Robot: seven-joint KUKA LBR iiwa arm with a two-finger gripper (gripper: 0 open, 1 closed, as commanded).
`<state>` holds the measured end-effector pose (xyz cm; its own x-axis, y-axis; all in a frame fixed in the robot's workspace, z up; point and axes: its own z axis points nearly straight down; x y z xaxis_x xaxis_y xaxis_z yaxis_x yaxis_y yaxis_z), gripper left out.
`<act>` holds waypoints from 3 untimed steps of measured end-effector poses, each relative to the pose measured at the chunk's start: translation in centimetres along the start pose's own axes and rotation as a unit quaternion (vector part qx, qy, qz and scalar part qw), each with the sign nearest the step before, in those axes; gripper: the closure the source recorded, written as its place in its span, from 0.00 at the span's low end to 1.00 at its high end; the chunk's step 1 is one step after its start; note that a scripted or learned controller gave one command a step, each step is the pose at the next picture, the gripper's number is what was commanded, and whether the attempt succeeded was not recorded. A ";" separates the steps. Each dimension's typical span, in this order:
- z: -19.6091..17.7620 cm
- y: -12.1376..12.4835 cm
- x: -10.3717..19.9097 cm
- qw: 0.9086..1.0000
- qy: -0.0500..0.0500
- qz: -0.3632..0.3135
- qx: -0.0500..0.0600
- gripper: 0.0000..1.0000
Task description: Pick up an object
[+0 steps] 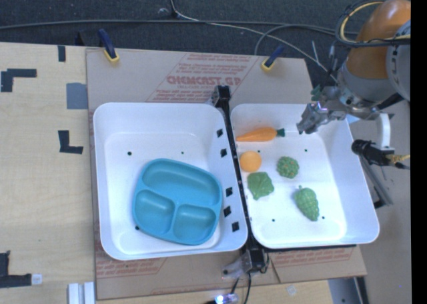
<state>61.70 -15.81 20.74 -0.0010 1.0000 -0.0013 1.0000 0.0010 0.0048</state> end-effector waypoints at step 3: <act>-4.6 -2.4 11.2 1.000 0.001 -0.002 0.003 1.00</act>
